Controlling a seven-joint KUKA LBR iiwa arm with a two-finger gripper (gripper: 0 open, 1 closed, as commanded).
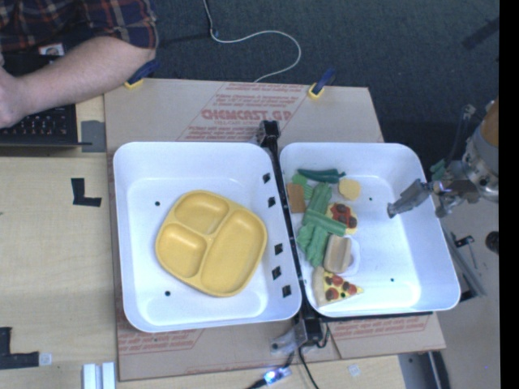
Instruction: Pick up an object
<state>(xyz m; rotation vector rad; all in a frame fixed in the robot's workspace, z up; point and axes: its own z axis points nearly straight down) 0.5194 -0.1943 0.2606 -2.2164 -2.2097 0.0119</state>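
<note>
The right bin (422,241) holds a cluster of toy foods along its left side: a dark green bean (321,173), a yellow round piece (349,189), green leafy pieces (316,221), a hot dog (338,254) and two pizza slices (339,287). My gripper (423,202) hangs over the right part of this bin, near its right wall and well to the right of the foods. It is open, with nothing between its fingers.
The left bin (138,217) carries a yellow divided plate (212,241). A black divider (280,217) runs between the bins. A person's arm (73,71) rests at the top left by a keyboard. A white cable (259,39) lies beyond the cardboard.
</note>
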